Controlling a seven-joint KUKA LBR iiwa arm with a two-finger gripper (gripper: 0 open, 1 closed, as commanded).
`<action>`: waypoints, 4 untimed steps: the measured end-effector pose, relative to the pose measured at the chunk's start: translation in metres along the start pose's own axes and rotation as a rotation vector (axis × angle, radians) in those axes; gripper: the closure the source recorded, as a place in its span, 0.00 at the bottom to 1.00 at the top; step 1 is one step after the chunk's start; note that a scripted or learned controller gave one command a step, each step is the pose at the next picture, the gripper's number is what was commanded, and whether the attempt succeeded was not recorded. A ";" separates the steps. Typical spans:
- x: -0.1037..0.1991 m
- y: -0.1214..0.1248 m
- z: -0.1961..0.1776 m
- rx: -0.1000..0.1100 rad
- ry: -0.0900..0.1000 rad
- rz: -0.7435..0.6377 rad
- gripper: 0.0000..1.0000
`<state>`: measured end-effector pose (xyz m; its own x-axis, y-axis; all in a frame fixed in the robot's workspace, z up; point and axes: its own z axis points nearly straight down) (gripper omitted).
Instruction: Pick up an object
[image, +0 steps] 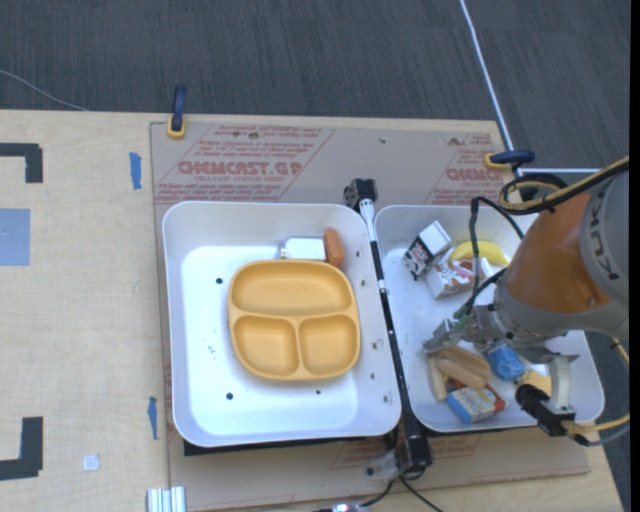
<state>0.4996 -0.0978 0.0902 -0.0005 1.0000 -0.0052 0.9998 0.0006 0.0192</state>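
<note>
Here, target: a tan, bun-shaped toy hot dog (462, 366) lies in the right white bin (592, 400), near its front, among other small items.
Handling: I judge it light, stiff and smooth; best pinched across its narrow middle.
My claw: my grey two-finger gripper (447, 338) hangs right over the bun's upper end; how far it is spread, I cannot tell.
Neighbours: a blue-and-red small packet (473, 403) just beside it.
Beyond: a yellow three-compartment plastic plate (294, 318) fills the left white bin (190, 330).
</note>
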 end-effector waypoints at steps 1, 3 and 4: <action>-0.005 0.002 -0.011 -0.008 -0.010 0.004 1.00; 0.076 -0.018 -0.095 0.019 0.006 0.000 0.00; 0.008 -0.020 -0.004 0.017 0.005 0.000 0.00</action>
<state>0.4797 -0.0902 0.0933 -0.0005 1.0000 -0.0001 1.0000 0.0005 0.0019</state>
